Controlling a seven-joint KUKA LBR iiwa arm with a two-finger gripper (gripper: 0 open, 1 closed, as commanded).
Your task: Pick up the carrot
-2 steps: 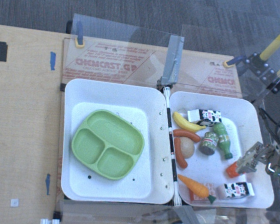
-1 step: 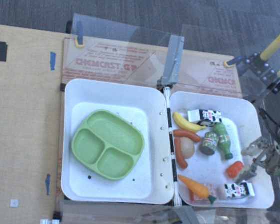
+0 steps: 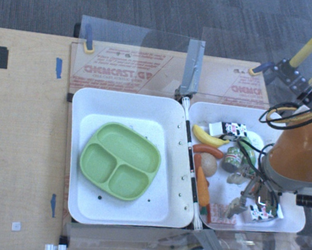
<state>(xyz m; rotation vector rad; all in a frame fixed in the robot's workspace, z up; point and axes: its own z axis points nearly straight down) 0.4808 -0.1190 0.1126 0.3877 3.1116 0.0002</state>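
From above, the pale wooden bench [image 3: 18, 151] carries two shallow white bins side by side. The left white bin [image 3: 160, 206] holds one light green plastic plate [image 3: 120, 160] with three compartments, lying flat near the bin's middle.

The right white bin [image 3: 296, 221] holds the clutter. One long orange carrot [image 3: 202, 187] lies along the bin's left wall, pointing near to far, its near end by a small red-and-white packet [image 3: 219, 213]. Just to the right of the carrot's far end sits one pale tan egg-shaped object [image 3: 209, 166], touching or nearly touching it. Farther back lies one red sausage-like piece [image 3: 208, 150], and beyond that one yellow banana [image 3: 207, 136]. One black-and-white carton [image 3: 228, 129] rests at the far side beside the banana, and one greenish round tin [image 3: 233, 157] sits to the right of the sausage piece.

The single grey arm with its orange band [image 3: 298, 152] reaches in from the right over this bin. Its end effector [image 3: 242, 201] hangs low at the near side, to the right of the carrot and apart from it; whether its two fingers are spread or closed I cannot tell. Nothing shows between them. A small white printed item [image 3: 260, 213] lies just right of it.
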